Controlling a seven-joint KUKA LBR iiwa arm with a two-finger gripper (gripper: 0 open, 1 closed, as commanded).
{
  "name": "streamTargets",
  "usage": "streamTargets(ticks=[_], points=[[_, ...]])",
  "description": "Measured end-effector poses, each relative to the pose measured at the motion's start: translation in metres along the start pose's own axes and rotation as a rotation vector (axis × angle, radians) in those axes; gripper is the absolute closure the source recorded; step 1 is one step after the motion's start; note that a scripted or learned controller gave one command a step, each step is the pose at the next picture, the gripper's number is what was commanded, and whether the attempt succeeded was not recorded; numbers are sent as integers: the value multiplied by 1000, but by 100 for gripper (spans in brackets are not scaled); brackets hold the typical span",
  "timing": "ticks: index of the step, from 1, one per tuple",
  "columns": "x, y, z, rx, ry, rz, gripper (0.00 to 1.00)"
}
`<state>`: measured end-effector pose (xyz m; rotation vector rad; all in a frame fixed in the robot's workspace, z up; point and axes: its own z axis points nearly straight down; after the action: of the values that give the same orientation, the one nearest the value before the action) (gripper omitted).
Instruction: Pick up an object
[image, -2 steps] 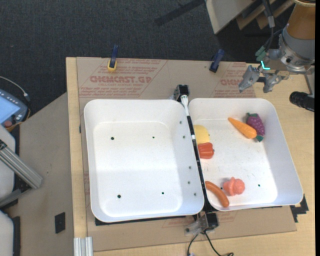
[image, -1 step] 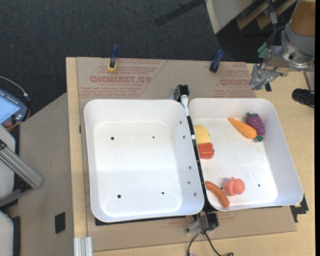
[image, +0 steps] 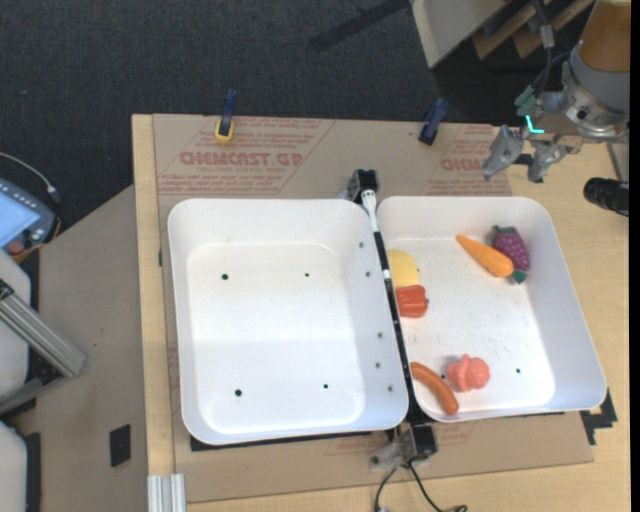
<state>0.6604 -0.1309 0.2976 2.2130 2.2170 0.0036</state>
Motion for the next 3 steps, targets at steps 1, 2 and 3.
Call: streamTargets(ticks=[1,2,3], points=[[0,1,-11,-5,-1,-1,100],[0,1,-11,-3,-2,0,0],[0,2,-22,-8,-3,-1,100]])
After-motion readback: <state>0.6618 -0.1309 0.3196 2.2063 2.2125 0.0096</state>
